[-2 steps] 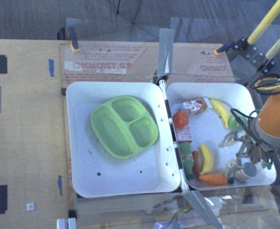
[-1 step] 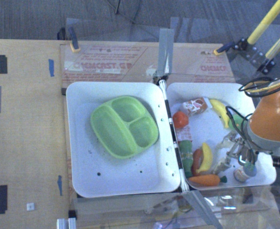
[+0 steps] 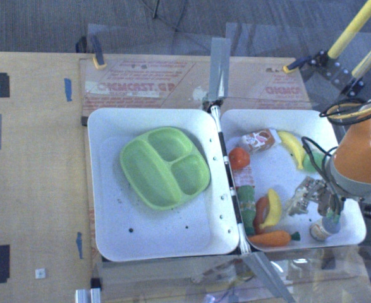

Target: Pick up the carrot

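The carrot [image 3: 270,238], orange with a green stub at its right end, lies flat along the front wall of the right bin [image 3: 349,235]. My gripper [image 3: 306,198] hangs over the right half of that bin, up and to the right of the carrot and apart from it. The grey wrist with its orange band [image 3: 359,154] hides the bin's right edge. Nothing is visibly held.
The right bin also holds a red tomato [image 3: 239,158], a red-and-white packet [image 3: 259,140], a banana [image 3: 291,148], a yellow piece [image 3: 273,208] beside a red one [image 3: 261,211], and a small bottle [image 3: 325,228] by the gripper. A green divided plate [image 3: 165,166] sits in the left bin [image 3: 109,232].
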Controlling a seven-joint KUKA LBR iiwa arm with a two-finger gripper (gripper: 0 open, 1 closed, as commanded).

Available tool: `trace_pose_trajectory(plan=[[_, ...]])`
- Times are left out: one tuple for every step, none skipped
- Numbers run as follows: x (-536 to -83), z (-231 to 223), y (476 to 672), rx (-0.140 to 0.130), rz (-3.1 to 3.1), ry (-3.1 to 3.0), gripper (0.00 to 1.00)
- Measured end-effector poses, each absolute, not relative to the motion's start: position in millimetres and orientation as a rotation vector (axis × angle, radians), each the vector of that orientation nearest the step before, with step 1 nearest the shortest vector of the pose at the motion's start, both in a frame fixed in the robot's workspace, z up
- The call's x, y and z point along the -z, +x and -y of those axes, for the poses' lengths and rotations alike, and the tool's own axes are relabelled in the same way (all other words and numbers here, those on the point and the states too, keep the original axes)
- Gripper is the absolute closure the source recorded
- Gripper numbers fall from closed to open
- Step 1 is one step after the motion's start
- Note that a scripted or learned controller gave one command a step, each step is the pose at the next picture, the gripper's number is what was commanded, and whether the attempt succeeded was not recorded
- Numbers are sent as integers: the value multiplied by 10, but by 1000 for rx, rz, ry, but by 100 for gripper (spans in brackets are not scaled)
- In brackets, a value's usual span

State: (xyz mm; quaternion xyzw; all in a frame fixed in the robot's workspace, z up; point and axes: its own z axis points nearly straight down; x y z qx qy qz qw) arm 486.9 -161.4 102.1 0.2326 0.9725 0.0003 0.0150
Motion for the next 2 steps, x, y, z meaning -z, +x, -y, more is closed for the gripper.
trace_pose_trajectory(plan=[[-2289, 1691, 4798, -2, -3105, 467, 100], [-2290, 1691, 4797, -2, -3105, 467, 0]])
